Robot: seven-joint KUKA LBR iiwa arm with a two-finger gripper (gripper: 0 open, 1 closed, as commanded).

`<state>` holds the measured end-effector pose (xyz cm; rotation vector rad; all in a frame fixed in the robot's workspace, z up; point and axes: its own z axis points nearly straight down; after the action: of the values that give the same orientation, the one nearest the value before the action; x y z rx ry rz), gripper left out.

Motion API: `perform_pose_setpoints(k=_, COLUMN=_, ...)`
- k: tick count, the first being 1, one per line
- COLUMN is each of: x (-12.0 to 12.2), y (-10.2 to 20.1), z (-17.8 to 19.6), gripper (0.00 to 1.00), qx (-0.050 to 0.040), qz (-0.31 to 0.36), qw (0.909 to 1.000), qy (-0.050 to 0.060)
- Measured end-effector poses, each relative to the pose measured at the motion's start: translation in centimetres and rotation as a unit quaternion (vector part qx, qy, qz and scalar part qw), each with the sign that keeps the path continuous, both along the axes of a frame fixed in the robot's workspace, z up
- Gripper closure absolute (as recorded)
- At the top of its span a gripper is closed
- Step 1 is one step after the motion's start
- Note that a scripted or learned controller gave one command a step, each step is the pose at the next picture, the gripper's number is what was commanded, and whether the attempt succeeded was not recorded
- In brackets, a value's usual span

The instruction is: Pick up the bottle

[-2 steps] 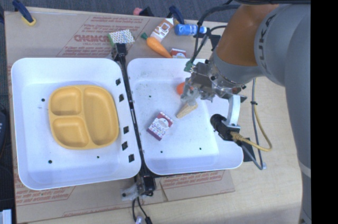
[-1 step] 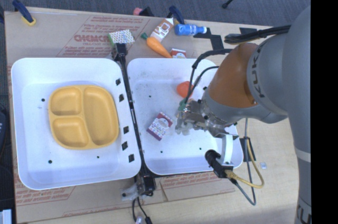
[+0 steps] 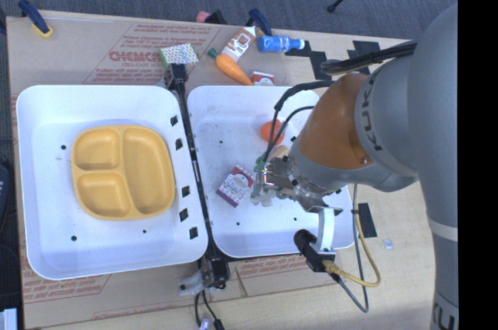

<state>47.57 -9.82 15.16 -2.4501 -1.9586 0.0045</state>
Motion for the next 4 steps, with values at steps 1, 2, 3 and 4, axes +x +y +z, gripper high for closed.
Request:
perform_pose_setpoints(k=1, x=0.1, y=-0.9, z=8.4, gripper=1.0, qx=-0.0014, qz=-0.148, qw=0.9889, qy=-0.001)
perform_pose_setpoints(k=2, x=-0.1, y=-7.2, z=-1.7, gripper=1.0, qx=-0.0007, qz=-0.223, qw=0.9748, qy=0.001)
perform_pose_setpoints(k=3, x=0.0, y=-9.8, z=-2.0, gripper=1.0, qx=-0.0014, qz=-0.289, qw=0.9574, qy=0.0)
perform_pose_setpoints(k=4, x=0.0, y=-7.8, z=1.2, gripper=1.0, qx=-0.0013, qz=-0.328, qw=0.9446, qy=0.0)
